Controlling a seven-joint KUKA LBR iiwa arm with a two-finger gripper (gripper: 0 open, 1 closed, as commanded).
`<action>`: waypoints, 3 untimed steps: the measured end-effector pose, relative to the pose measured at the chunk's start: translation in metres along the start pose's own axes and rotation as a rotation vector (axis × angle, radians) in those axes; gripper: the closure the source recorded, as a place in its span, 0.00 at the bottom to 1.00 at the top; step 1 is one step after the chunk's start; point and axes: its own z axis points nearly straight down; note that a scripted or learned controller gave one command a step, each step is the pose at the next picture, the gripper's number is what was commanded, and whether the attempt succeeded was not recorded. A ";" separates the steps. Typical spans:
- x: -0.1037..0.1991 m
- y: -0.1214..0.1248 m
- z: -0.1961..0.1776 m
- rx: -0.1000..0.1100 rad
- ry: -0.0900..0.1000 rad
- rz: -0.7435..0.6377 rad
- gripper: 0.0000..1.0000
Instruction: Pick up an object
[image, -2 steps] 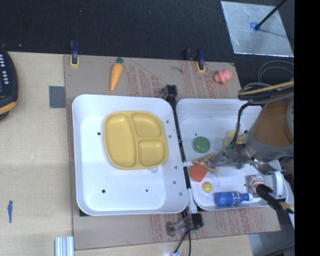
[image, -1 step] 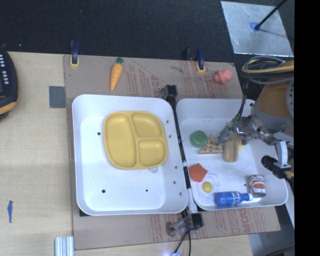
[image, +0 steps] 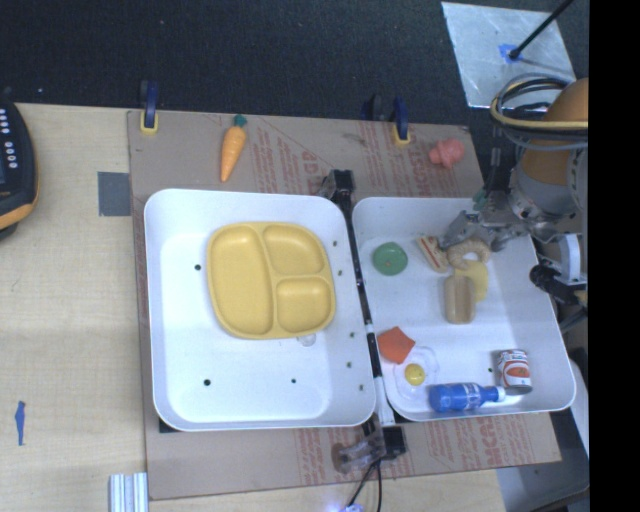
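Gripper (image: 478, 232) sits low over the upper part of the right bin (image: 540, 330), arm (image: 545, 150) coming in from top right w/ its orange band showing. Fingers hang just above a small cluster of food toys; can't tell if they're spread or pressed together, metal parts blur into each other there.

Under and beside it: a striped sandwich-like piece (image: 433, 252), a yellow piece (image: 476, 272), and a tan bread-roll shape (image: 459, 298) lying lengthwise just below. Nothing visibly between the fingers.

Rest of right bin: green round disc (image: 390, 259) near the upper left, orange wedge (image: 396, 344) at the left wall, fried-egg toy (image: 414, 373) just below it, blue bottle (image: 462, 397) lying on its side along the near edge, small red-and-white can (image: 513, 370) upright near the near right corner.

Left bin (image: 180, 380) holds a yellow divided plate (image: 270, 278), 3 compartments, tilted a bit.

Outside the bins: toy carrot (image: 232, 148) on the brown board behind the left bin, pink lump (image: 446, 152) behind the right bin, blue clamps along the far edge
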 end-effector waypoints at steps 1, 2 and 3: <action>0.040 -0.064 -0.002 -0.001 -0.001 0.005 0.00; 0.039 -0.061 -0.015 -0.005 0.001 0.003 1.00; 0.062 -0.082 -0.011 -0.004 -0.004 0.003 1.00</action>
